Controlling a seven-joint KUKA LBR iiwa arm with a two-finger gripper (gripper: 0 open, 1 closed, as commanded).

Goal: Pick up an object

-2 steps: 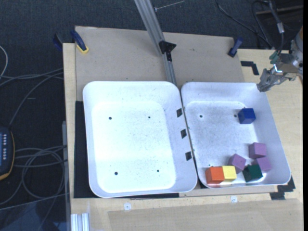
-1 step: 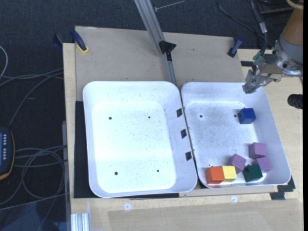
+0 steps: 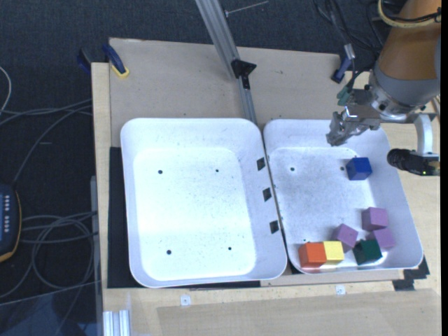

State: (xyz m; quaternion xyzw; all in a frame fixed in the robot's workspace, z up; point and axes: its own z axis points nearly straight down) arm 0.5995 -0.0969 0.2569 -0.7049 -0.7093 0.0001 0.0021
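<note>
Jaws (image 3: 341, 133), whose state I couldn't tell, hung near my small blue plastic cube (image 3: 358, 168), not touching it.

Two bins sit side by side on the bench (image 3: 175, 68). In the right bin (image 3: 308, 208), one block (image 3: 358, 168) lies toward the far edge, and six blocks (image 3: 348, 243) cluster at its near right corner.

2 white bins (image 3: 189, 128) with black speckles, blue cube (image 3: 358, 168), 3 purple blocks (image 3: 374, 218), orange block (image 3: 313, 253), yellow block (image 3: 333, 250), green block (image 3: 366, 250)
</note>
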